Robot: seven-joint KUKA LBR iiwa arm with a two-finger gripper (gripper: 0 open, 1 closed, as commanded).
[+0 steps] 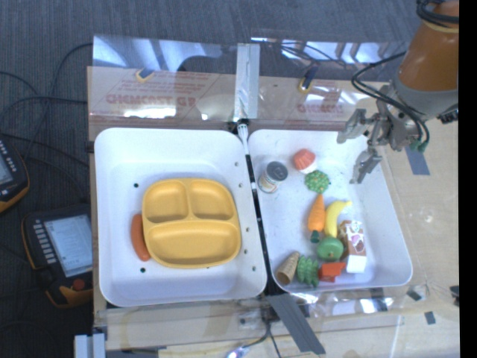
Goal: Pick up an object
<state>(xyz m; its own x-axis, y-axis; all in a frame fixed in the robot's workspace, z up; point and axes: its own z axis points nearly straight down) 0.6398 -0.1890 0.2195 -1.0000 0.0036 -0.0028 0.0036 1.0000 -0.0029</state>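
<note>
Ice-cream cone at near edge of right bin; carrot, long axis running near-to-far, mid-bin. Gripper over far right corner, fingers spread, empty; carrot lies left of and nearer than fingertips

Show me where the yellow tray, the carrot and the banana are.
yellow tray (192,222): camera view, on the ridge between its upper compartments and its large lower one.
carrot (317,212): camera view, on the middle of its orange body.
banana (335,213): camera view, on the middle of its yellow curve.
</note>
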